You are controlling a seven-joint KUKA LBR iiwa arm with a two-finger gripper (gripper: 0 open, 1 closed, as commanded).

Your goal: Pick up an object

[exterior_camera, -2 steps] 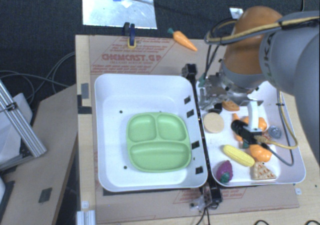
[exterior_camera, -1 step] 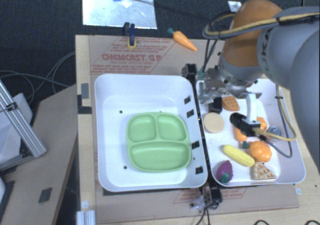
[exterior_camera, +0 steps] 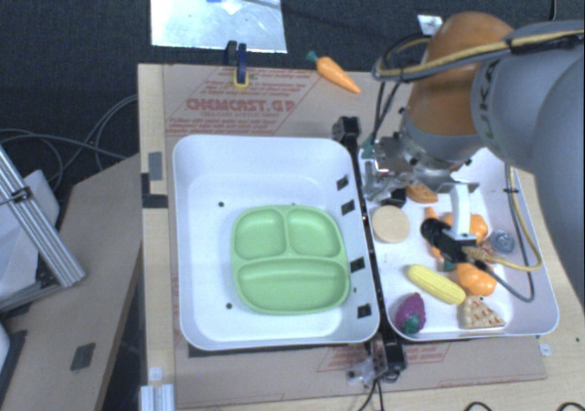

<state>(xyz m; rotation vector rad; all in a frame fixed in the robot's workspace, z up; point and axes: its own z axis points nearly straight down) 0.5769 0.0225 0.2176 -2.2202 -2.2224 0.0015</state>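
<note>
Cardboard-topped bench holds two white bins. Left bin (exterior_camera: 196,217) carries a green divided plate (exterior_camera: 291,258). Right bin (exterior_camera: 539,304) holds toy food, corn (exterior_camera: 436,284) nearest. Gripper (exterior_camera: 395,183) hangs at its far left; grip unreadable, nothing visibly lifted yet.

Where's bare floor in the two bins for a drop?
Left bin: bare white band all around the green divided plate, widest along the far wall and the left side. Right bin: crowded. Corn, purple fruit, waffle, orange pieces and tan disc sit packed under the arm.
</note>
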